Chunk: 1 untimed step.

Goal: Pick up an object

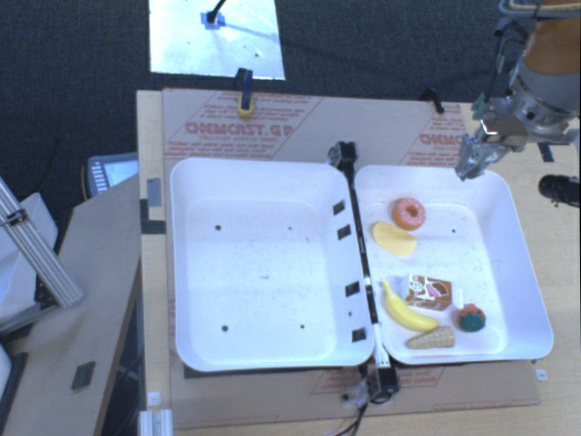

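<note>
While the gripper (474, 163) hangs over the right bin (508, 243) at its 1 o'clock corner, can't tell how its jaws stand, six plastic-looking toy foods inside, one frosted donut (408, 213), one curved banana (406, 309), left bin (259, 271) smooth white, wooden bench (300, 121), dark carpet.
</note>
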Motion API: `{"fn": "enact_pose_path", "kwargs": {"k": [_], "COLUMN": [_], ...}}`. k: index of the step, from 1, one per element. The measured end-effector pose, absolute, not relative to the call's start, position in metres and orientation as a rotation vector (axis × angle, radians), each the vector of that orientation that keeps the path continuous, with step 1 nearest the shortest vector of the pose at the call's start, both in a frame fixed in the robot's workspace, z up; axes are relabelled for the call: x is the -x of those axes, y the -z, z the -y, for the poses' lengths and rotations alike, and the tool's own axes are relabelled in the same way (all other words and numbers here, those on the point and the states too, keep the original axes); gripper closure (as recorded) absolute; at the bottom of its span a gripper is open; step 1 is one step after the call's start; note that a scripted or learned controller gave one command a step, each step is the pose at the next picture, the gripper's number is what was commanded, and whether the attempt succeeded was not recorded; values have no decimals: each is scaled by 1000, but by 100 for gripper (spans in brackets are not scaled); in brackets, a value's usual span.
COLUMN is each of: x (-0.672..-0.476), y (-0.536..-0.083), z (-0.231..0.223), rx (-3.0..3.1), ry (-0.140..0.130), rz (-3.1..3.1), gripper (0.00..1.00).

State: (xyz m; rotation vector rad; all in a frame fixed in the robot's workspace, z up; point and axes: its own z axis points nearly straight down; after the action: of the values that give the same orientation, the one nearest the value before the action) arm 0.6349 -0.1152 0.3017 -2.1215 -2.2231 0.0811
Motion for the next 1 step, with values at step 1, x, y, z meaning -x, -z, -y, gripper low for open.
{"fn": "enact_pose_path", "kwargs": {"k": [1], "x": [-635], "y": [-309], "z": [115], "rx": [2115], "ry": [-86], "rz": [2223], "gripper": [100]}}
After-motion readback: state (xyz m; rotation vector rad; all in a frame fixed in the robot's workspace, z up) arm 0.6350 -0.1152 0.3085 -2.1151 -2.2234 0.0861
